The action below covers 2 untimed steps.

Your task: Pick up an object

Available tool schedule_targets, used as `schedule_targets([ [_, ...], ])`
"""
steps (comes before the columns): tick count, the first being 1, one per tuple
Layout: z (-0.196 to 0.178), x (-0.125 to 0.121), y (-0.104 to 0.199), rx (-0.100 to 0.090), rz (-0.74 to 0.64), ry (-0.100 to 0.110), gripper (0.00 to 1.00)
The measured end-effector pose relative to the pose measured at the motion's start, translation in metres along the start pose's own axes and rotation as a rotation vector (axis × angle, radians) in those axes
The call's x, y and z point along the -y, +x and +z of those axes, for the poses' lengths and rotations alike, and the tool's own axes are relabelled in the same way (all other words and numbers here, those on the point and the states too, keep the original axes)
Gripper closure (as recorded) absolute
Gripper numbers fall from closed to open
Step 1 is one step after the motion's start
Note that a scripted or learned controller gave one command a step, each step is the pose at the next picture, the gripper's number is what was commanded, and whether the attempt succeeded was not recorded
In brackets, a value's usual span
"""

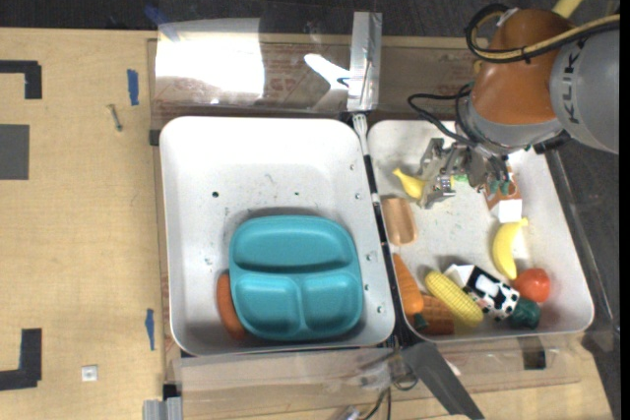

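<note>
Wooden bench top (69,241) under everything, with two shallow white bins sitting side by side on it. So the claw (445,180) is hanging over the back part of the right bin (571,241), coming off the grey arm (591,93) with its orange band (517,64). Can't honestly tell how the claw is set, since it's a blur of metal bits from up here, and nothing is clearly pinched in it.

Just to the claw's left, near touching, there's a small yellow banana-ish piece (409,182). Below and left of that sits a tan hot-dog-bun-looking toy (399,219) by the divider. Down and right of the claw is a bigger yellow banana (505,249), with a little white block (509,210) right above it. Farther down toward the front wall you get a corn cob (453,298), a black and white cow toy (489,290), a red tomato (533,284) and a carrot (409,285) by the divider.

Way off to the claw's left, the other bin (197,162) has a teal divided plate (295,275) with something orange (227,305) poking out under its left edge.
</note>
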<state>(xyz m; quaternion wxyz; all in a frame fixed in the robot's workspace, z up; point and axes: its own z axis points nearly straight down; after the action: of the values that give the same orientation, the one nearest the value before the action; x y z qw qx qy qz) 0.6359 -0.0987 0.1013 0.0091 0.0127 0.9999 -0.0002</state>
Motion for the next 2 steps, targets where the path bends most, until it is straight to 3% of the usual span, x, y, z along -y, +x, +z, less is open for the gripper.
schedule_targets([
  [1, -0.115, -0.053, -0.028, 0.003, -0.073, -0.002, 1.0],
  [2, -0.154, -0.074, -0.034, -0.005, -0.016, -0.002, 1.0],
])
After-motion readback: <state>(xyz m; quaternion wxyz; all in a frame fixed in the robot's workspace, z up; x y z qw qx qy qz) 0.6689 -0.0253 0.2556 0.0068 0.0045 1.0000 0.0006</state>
